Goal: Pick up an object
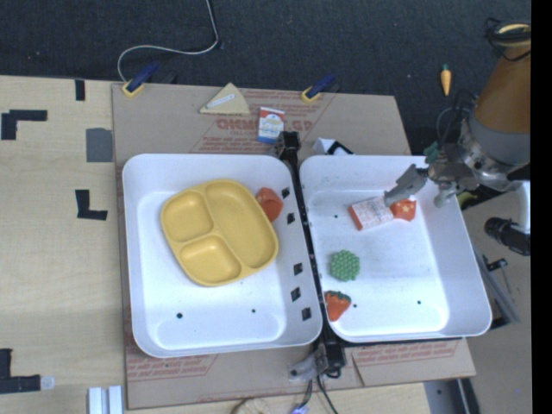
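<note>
In the right bin [448, 266] a white and red packet [372, 215] lies near the back, with a small orange-red object [404, 210] touching its right end. A green bumpy ball [345, 266] sits mid-bin and a strawberry toy [337, 304] lies at the front left corner. My gripper [423, 193] hovers over the bin's back right part, just above and to the right of the orange-red object. Its fingers stand apart, open, with nothing between them.
The left bin [147, 257] holds a yellow divided plate [218, 231] and a small orange object [270, 203] by the divider. Behind the bins lie a small red and white carton [271, 125] and a tan wedge [227, 100]. A cable [203, 24] runs at the back.
</note>
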`<action>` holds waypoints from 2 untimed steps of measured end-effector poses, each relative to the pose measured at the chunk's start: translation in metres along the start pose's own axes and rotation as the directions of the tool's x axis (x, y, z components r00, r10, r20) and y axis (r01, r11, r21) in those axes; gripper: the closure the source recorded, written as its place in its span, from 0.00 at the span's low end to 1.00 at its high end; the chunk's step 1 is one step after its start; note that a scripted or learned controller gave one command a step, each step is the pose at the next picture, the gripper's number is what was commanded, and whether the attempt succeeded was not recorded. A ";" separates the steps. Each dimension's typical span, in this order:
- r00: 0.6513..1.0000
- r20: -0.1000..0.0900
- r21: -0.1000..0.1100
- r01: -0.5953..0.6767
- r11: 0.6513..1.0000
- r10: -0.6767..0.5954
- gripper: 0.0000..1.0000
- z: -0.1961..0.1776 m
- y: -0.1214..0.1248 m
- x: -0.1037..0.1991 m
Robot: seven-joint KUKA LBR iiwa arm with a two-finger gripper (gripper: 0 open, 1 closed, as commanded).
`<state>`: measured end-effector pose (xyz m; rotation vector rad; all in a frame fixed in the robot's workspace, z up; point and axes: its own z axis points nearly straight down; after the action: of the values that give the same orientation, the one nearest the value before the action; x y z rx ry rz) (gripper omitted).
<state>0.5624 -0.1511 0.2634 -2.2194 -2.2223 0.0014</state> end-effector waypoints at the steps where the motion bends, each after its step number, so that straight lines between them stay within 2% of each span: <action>1: 1.000 -0.001 -0.004 0.001 1.000 -0.001 0.00 0.177 0.010 0.022; 2: 1.000 -0.001 0.022 -0.006 1.000 0.006 0.00 0.179 0.075 0.035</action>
<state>0.6368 -0.1158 0.0839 -2.2141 -2.2036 0.0246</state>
